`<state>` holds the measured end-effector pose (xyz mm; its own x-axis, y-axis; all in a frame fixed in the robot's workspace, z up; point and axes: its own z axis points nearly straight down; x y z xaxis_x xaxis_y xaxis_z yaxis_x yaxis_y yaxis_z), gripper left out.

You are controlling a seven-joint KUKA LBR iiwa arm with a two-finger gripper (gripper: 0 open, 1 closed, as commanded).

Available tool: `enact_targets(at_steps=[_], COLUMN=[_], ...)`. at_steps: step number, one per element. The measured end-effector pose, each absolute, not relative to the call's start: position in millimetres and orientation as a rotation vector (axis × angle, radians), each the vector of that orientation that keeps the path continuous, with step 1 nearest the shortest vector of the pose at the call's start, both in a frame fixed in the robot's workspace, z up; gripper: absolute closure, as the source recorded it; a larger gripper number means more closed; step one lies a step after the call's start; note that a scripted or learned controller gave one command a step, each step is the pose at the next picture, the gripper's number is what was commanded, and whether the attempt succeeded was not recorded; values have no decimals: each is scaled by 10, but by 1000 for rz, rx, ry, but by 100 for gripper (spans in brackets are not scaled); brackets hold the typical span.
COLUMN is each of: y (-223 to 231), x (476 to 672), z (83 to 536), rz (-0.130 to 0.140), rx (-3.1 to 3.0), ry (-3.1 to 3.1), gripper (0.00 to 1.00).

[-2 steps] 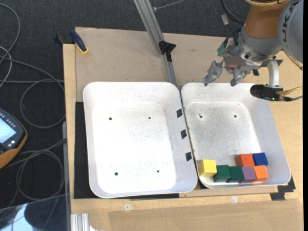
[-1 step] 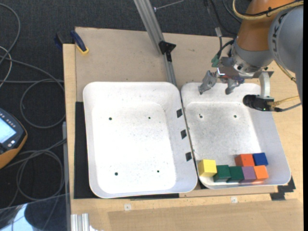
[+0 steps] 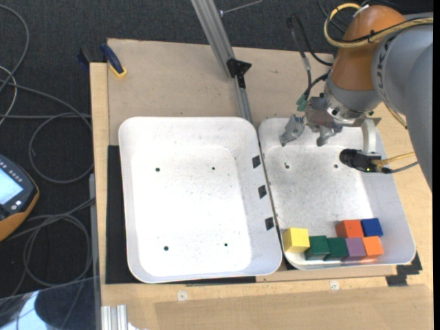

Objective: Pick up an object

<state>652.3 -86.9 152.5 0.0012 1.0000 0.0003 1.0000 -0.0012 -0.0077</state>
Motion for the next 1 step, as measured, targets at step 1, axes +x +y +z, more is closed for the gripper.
enact_targets(at_steps=[1], y=[-859], x=[6547], z=[1678], rz=[-3], rx=[-2222], ry=[-2221], gripper=[100])
